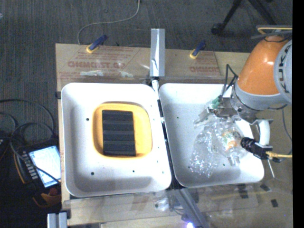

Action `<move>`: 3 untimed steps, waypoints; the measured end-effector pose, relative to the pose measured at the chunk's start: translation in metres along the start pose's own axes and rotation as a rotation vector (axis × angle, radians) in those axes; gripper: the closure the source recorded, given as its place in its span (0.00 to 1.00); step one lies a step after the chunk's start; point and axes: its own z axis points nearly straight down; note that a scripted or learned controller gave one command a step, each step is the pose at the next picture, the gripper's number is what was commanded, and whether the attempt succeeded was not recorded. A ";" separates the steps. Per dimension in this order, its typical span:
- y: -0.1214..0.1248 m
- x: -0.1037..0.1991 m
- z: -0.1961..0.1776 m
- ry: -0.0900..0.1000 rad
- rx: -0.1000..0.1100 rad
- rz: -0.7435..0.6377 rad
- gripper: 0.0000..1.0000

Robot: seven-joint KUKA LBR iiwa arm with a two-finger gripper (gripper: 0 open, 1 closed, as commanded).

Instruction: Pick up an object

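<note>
A yellow tray-like object with a black ribbed insert (122,129) lies flat in the middle of the left bin (76,99). A crumpled clear plastic bag (211,144) with something orange and green inside sprawls across the right bin (183,96). My gripper (219,108) hangs low over the upper edge of that bag, below the arm's orange band (260,70). The wrist and the plastic's glare hide its tip.
A black plug with a yellow cable (254,147) juts over the right bin's right side. A metal post (157,51) stands behind the seam between the bins. Two blue clamps (96,42) (198,48) grip the board at the back.
</note>
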 end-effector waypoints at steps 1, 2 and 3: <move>-0.006 -0.074 0.052 -0.002 -0.013 0.045 0.00; -0.006 -0.074 0.052 -0.002 -0.014 0.045 0.00; 0.004 -0.094 0.078 -0.013 -0.043 -0.023 0.00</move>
